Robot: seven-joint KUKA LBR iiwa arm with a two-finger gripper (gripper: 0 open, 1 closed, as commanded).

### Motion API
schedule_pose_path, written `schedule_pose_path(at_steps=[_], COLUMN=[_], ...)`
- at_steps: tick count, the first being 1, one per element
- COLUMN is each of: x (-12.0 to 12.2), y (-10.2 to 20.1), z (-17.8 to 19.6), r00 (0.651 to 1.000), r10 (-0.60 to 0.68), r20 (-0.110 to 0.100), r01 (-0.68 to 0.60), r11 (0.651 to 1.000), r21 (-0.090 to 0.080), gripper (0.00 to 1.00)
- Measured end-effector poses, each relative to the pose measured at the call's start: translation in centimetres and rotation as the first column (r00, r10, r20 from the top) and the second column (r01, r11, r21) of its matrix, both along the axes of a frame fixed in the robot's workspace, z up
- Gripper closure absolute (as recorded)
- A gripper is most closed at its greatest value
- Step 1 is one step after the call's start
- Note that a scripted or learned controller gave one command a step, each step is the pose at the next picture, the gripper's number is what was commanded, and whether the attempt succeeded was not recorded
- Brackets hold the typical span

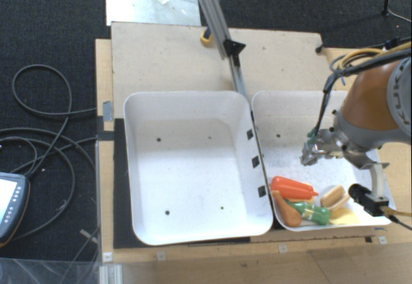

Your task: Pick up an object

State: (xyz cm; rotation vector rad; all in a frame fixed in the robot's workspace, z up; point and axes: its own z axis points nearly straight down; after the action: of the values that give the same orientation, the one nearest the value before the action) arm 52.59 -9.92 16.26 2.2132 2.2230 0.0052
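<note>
White plastic forms two shallow bins side by side on a pale bench. In the right bin, a grey arm with an orange band hangs its gripper above the bin floor; nothing sits between its fingers. Near that bin's front edge lie an orange carrot, a green toy, a second orange piece and a tan bun. No writing is readable anywhere.
</note>
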Motion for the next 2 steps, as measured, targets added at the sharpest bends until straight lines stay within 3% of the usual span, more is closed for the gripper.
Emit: schedule_pose_path(at_steps=[2], x=[-0.2], y=[-0.9], z=[7.9], r00=[1.0], r10=[0.001], r20=[0.0], r01=[-0.001], r11=[1.0], r21=[0.0], gripper=[1.0])
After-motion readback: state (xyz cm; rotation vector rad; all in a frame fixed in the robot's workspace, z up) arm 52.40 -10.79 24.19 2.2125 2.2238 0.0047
